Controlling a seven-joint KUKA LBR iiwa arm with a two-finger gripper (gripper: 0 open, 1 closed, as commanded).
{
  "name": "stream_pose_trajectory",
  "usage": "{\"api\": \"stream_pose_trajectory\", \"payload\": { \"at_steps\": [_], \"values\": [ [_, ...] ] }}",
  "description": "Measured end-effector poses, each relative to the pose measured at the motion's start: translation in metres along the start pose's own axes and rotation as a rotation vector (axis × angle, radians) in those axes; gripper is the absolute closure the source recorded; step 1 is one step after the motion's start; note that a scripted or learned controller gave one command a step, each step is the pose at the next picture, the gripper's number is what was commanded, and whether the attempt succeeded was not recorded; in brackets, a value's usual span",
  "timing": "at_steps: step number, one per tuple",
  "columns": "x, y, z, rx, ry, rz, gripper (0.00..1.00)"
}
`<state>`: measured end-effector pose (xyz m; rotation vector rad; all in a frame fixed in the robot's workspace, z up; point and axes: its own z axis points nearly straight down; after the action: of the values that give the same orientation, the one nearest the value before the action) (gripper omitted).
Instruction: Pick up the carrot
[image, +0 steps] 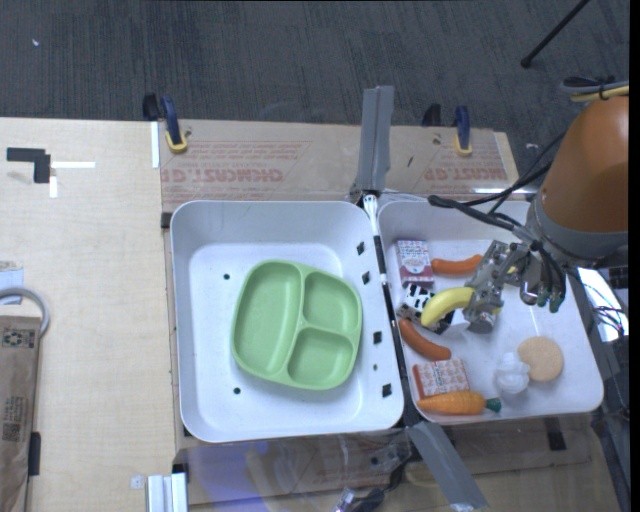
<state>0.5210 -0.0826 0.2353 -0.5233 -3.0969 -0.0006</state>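
Observation:
The carrot (455, 403), orange with a small green stub at its right end, lies along the front wall of the right bin (580, 400). My gripper (482, 308) hangs over the middle of that bin, well behind the carrot and a little to its right. It sits right beside the right end of a yellow banana (444, 305). Nothing of the carrot is near the gripper.
Around the carrot are a red-and-white packet (440, 377), a white lump (512, 376) and a tan round bun (543, 358). Two sausages (424, 342) (457, 266) and another packet (413, 260) lie further back. A green divided plate (297, 325) rests in the left bin (200, 300).

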Motion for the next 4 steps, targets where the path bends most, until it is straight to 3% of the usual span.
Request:
{"api": "stream_pose_trajectory", "payload": {
  "at_steps": [1, 2, 3, 4],
  "values": [
    [0.024, -0.060, 0.010, 0.000, -0.001, -0.160, 1.00],
    [0.012, -0.092, -0.029, 0.000, -0.005, -0.719, 1.00],
    [-0.045, -0.127, 0.011, -0.001, -0.005, -0.915, 1.00],
    [-0.045, -0.127, 0.011, -0.001, -0.005, -0.916, 0.00]
  ]
}}
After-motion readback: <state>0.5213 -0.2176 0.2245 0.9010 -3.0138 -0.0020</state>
